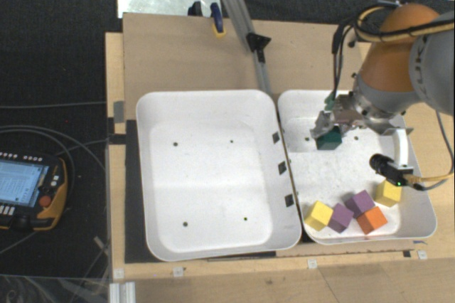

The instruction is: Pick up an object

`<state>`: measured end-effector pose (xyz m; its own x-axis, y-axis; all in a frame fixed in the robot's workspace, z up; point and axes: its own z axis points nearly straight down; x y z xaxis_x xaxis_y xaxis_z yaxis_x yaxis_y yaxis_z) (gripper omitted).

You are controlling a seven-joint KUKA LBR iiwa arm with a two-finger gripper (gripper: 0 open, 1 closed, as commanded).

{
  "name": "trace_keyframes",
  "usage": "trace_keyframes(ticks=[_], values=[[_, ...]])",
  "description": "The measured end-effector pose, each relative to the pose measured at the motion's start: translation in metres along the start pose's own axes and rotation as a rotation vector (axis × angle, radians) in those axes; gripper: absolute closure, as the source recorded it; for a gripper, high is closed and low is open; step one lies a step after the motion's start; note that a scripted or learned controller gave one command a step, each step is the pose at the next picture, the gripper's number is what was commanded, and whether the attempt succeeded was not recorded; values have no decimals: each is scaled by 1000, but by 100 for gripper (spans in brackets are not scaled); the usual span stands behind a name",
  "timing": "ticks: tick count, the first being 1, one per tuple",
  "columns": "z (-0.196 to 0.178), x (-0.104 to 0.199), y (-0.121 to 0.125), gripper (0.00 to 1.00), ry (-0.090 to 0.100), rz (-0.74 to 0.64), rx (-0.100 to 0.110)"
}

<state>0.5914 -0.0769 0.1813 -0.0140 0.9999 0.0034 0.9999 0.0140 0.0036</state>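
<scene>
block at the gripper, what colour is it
Dark green. The block sits at the gripper in the right bin, camera view.
</scene>
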Motion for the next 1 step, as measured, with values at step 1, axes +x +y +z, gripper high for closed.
trace_keyframes(ticks=[1], values=[[-9,63,-62,100,1,3,8]])
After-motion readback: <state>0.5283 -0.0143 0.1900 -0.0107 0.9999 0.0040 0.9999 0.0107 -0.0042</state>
